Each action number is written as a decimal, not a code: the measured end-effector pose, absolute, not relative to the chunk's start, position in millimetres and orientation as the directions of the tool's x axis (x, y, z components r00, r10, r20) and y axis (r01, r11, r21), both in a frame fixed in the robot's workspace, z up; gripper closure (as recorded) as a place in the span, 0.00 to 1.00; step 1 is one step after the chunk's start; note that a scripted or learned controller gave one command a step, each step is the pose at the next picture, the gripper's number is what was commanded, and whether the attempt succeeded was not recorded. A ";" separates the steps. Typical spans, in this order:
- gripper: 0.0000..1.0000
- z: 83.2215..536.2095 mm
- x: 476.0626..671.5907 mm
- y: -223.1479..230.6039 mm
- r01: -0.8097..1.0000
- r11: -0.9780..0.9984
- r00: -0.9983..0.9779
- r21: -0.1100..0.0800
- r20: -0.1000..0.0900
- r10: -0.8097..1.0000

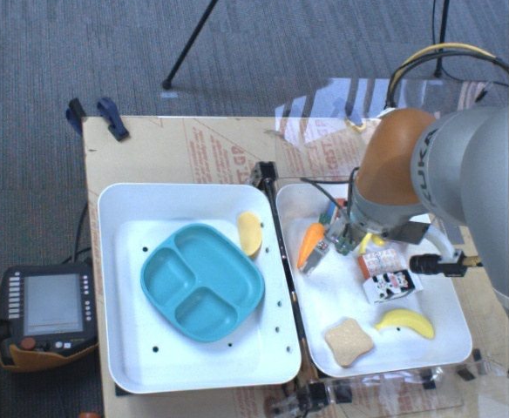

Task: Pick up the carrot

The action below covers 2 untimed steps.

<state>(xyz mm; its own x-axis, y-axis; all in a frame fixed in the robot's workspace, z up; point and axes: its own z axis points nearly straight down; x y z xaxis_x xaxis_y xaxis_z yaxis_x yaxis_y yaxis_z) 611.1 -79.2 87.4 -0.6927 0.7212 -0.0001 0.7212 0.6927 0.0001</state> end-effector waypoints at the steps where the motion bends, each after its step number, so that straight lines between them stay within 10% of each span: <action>1: 1.00 97.8 612.3 -77.2 0.716 0.698 -0.698 0.002 -0.002 0.716; 2: 1.00 87.2 613.6 -88.2 0.901 0.434 -0.434 0.001 -0.001 0.901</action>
